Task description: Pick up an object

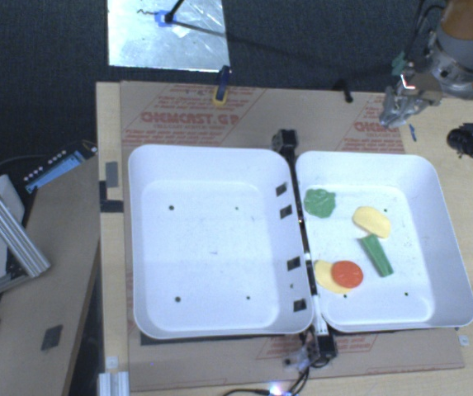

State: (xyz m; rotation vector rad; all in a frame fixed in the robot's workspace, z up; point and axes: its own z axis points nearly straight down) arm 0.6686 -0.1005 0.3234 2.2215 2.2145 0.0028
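Observation:
The right bin (434,221) holds several small items: a green leafy piece (319,202), a yellow piece (371,220), a green stick (377,255), a red disc (347,274) and a yellow piece (326,275) partly under the disc. My gripper (393,112) hangs at the upper right, above the cardboard beyond the right bin's far edge, well away from all the items. Nothing shows between its fingers.
The left bin (149,221) sits beside the right one, joined by a black hinge strip (295,221). A shiny metal sheet (167,23) lies at the back left. A yellow-blue clip (220,89) sits on the cardboard.

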